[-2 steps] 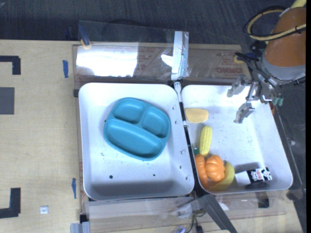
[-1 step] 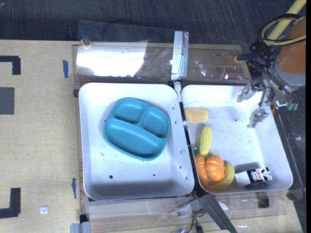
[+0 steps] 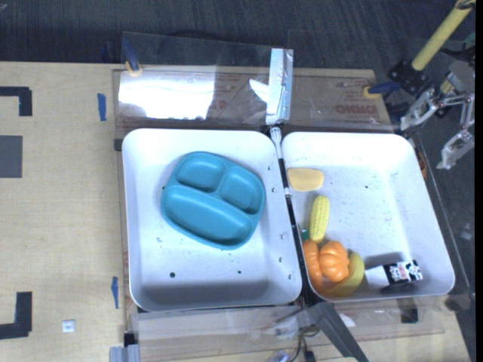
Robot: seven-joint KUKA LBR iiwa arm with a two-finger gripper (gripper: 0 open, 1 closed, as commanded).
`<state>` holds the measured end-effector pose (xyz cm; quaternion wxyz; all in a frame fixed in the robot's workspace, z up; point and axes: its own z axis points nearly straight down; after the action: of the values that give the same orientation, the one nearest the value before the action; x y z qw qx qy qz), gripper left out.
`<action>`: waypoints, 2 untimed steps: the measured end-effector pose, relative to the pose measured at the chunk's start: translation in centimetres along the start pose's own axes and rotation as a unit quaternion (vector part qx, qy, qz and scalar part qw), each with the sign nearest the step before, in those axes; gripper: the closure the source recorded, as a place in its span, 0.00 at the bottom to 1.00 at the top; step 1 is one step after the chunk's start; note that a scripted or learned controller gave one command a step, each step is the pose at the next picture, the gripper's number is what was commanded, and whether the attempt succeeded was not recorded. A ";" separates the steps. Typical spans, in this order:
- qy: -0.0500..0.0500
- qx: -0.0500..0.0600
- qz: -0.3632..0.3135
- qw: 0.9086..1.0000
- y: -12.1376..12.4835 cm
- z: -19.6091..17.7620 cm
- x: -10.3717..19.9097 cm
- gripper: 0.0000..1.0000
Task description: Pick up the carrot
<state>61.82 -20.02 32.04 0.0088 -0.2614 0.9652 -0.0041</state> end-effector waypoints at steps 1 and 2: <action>0.007 -0.010 -0.092 0.996 -0.2 16.9 -2.6 0.00; 0.000 0.001 -0.097 0.995 -4.6 3.6 -3.2 0.00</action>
<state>66.98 -22.38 28.51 0.0090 -0.3540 0.9352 -0.0057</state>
